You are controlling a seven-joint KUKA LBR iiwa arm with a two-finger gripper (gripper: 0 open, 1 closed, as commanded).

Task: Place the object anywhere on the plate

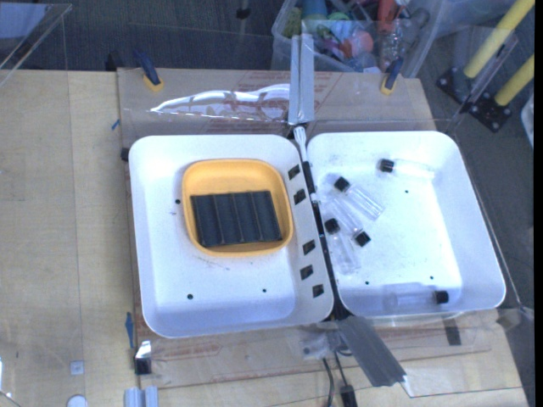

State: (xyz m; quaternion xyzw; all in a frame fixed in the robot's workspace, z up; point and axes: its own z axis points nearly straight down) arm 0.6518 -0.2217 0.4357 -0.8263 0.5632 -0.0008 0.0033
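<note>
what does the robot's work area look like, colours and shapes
The shallow white left bin holds a yellow rounded-square plate bearing a dark ribbed rectangular block. The matching white right bin holds clear plastic vials with black caps.

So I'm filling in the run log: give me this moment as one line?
plate: yellow, left bin, holds ridged dark block | vials: clear, black-capped, scattered in right bin | placement: not started
</note>
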